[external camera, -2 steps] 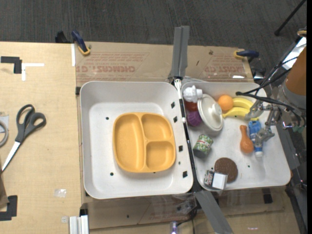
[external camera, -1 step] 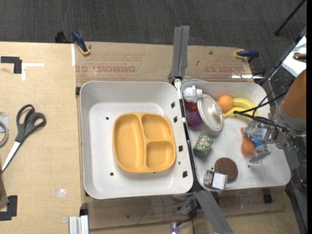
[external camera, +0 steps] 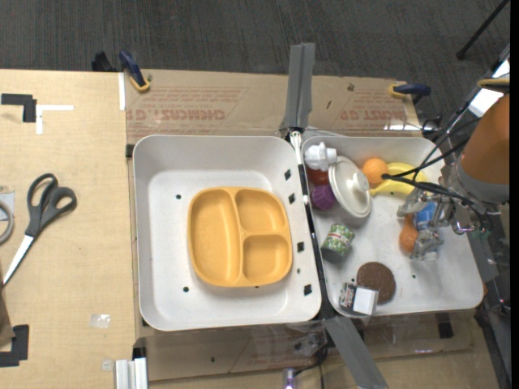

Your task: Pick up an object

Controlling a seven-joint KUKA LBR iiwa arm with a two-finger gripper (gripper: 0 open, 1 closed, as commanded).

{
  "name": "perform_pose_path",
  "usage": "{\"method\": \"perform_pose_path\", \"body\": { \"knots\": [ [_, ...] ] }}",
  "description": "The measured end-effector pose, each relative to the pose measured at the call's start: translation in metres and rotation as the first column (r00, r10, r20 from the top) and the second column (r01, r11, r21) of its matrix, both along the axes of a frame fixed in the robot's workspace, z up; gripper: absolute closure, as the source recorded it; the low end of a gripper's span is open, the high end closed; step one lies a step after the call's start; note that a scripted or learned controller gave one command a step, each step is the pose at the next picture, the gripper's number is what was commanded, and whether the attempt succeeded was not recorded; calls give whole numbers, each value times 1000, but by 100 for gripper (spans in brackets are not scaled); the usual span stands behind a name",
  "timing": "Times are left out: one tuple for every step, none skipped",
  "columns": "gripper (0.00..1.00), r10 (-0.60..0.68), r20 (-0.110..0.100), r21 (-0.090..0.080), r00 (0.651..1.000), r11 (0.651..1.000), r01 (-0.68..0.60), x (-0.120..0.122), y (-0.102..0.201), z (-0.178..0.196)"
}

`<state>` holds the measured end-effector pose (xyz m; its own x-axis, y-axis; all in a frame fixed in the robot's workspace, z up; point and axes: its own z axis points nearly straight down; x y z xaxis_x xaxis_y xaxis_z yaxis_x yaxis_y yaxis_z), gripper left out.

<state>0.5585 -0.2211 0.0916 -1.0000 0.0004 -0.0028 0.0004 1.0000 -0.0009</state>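
Where the grey arm reaches in over the right bin (external camera: 466,294), its gripper (external camera: 426,235) hangs low above the white plastic floor. Tangled cables and metal parts hide the jaws, so I cannot tell how far open they are or whether they hold anything.

Just beside the jaws, on the side toward the left bin (external camera: 150,241), sits a small round orange object (external camera: 408,238); I cannot tell whether it touches them. A blue piece (external camera: 422,212) sits just above it, close against the gripper. Farther from the jaws, toward the back of the bin, lie a curved yellow banana (external camera: 396,178) and a smooth orange ball (external camera: 374,169), touching each other. Beyond these rests a shiny domed metal lid (external camera: 353,187) with a knob, then a white-capped bottle (external camera: 319,157) and a purple object (external camera: 322,195). Nearer the front, well apart from the jaws, are a small green can (external camera: 338,240) with a label too small to read, a flat brown disc (external camera: 376,279) and a small black-and-white box (external camera: 358,299).

Well apart from the jaws, the left bin holds a glossy yellow plate (external camera: 241,235) with three compartments. Behind both bins lies brown cardboard (external camera: 203,104) printed in red letters that I cannot read with confidence. Black-handled scissors (external camera: 39,211) lie on the wooden bench (external camera: 65,298), farthest from the jaws.
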Motion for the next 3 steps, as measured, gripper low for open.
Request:
{"method": "perform_pose_path", "body": {
  "knots": [
    [100,4,0,2,1000,1000,-4,2,2,7],
    [100,-206,-2,1,978,978,206,25,33,133],
    [100,-161,-2,2,987,987,161,67,81,151]
  ]
}}
